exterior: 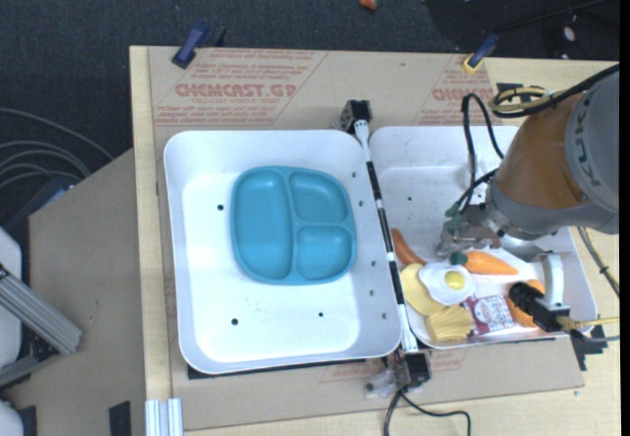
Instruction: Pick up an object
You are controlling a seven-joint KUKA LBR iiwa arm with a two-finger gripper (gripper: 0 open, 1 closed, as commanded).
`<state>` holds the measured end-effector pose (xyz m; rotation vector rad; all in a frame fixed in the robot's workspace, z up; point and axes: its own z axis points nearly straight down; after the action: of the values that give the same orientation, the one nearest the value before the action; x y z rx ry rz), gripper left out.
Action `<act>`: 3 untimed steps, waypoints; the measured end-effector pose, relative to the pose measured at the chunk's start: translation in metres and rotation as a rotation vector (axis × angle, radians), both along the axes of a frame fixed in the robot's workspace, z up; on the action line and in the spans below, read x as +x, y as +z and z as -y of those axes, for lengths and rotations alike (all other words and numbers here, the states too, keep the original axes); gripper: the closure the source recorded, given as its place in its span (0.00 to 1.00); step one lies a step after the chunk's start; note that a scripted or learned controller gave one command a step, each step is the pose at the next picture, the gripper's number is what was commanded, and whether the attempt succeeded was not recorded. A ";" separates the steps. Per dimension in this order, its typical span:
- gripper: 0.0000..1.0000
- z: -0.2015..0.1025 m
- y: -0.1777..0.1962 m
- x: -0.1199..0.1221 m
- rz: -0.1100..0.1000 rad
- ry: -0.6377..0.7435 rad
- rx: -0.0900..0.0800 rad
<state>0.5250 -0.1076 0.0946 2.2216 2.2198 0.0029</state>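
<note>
Single arm over two bins. The gripper [461,239] hangs low over the middle of the right bin [418,154], at the far edge of a cluster of toy food, with the wrist above hiding its tips; whether the jaws stand open or closed, and whether they hold anything, cannot be told. The candidates for the pick crowd the bin's near half: a carrot [489,264] just beside the gripper, a fried egg [448,280] touching the carrot's near side, an orange piece [405,249] along the left wall, and a yellow item [445,326] and red packet [489,314] against the near edge. The gripper's place probably reflects an approach from the cluster's open side, where the bin floor is bare. A blue divided plate [292,224] lies centred in the left bin [182,227], well apart.
</note>
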 end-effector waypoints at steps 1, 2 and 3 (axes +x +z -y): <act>1.00 -0.006 0.109 -0.046 -0.002 0.001 0.000; 0.00 -0.006 0.109 -0.046 -0.003 0.001 0.000; 0.00 0.000 -0.006 -0.043 0.009 -0.001 -0.004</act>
<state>0.4822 -0.1075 0.0886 2.2165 2.2117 0.0078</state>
